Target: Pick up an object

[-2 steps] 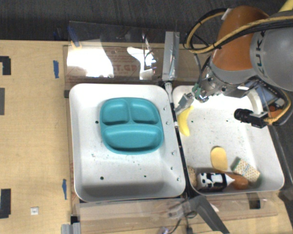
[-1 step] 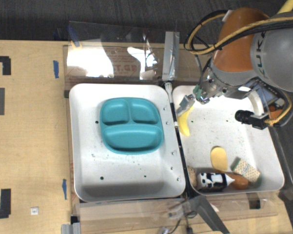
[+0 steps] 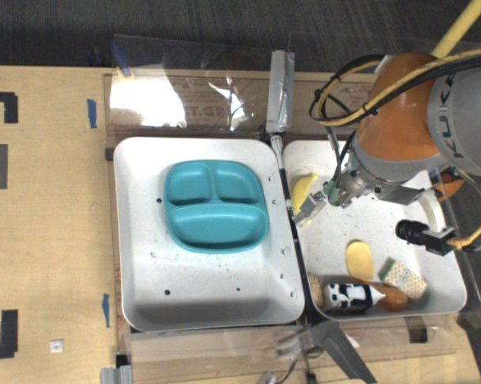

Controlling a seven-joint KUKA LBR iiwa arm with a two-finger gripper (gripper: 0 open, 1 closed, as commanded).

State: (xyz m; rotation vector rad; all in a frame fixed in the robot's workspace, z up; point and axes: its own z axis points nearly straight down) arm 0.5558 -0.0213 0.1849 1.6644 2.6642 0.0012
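Observation:
My gripper (image 3: 310, 206) reaches down into the right bin (image 3: 448, 294) close to its left wall. It hangs right beside a yellow rounded object (image 3: 302, 187), at that object's lower right edge. Whether it touches the object I cannot tell. A yellow oval piece (image 3: 358, 258) lies further toward the front of the same bin. Beside it lie a pale patterned block (image 3: 405, 278), a brown item (image 3: 394, 298) and a black-and-white item (image 3: 348, 296) along the front wall. The arm's orange band (image 3: 396, 110) hides the bin's back part.
The left bin (image 3: 140, 278) holds a teal divided plate (image 3: 216, 205) at its middle. A black fitting (image 3: 414, 232) on the arm sticks out over the right bin. Yellow and black cables (image 3: 344, 94) loop above the wrist. A clear plastic sheet (image 3: 192, 94) lies behind the bins.

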